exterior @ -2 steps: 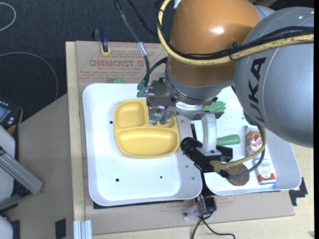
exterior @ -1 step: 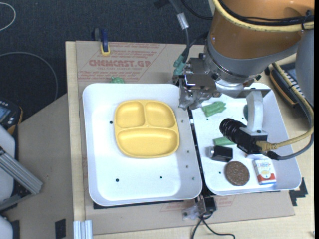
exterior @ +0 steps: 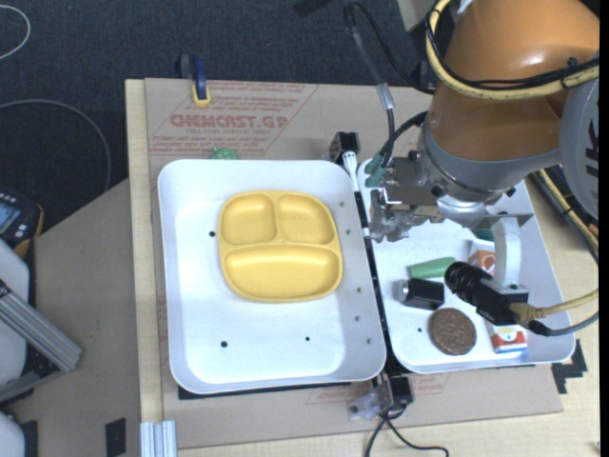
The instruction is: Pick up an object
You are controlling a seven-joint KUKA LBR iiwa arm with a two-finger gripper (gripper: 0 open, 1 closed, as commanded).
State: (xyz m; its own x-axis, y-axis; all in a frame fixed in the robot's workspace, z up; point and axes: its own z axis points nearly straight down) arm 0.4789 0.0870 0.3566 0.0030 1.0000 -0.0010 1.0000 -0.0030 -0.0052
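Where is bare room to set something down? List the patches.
The left bin has a wide bare strip between the yellow plate and its near rim, a narrower one along its left wall. The right bin is crowded: gripper, green piece, black block, brown disc.

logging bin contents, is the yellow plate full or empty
Empty: all three compartments of the yellow plate show bare yellow surface, nothing lying in them.

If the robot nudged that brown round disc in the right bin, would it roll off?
The brown disc lies flat on the floor of the right bin, so a push would probably slide it, not roll it. It looks thin and low, so it is likely light yet awkward to pinch.
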